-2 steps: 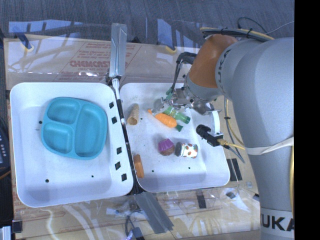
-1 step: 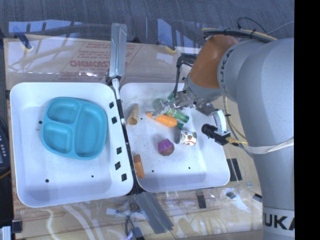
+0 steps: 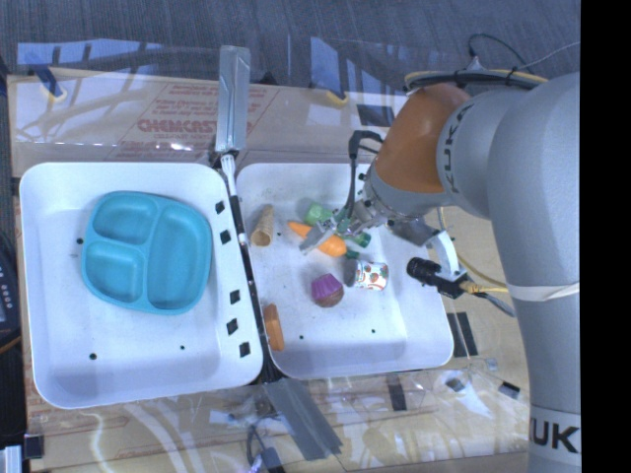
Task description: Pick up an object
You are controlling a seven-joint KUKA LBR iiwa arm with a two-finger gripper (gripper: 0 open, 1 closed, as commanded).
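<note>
The gripper (image 3: 340,227) is down among the toys in the right bin (image 3: 296,358), beside the carrot (image 3: 330,246); its state cannot be told. Next comes closing and lifting.

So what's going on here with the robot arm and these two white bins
The grey arm reaches in from the right and its gripper is down in the right bin, among a cluster of small toy items around an orange carrot and a green piece. Whether it actually has anything is unclear. A purple item, a small can and a tan cone lie nearby. The left bin contains a blue divided plate.
</note>
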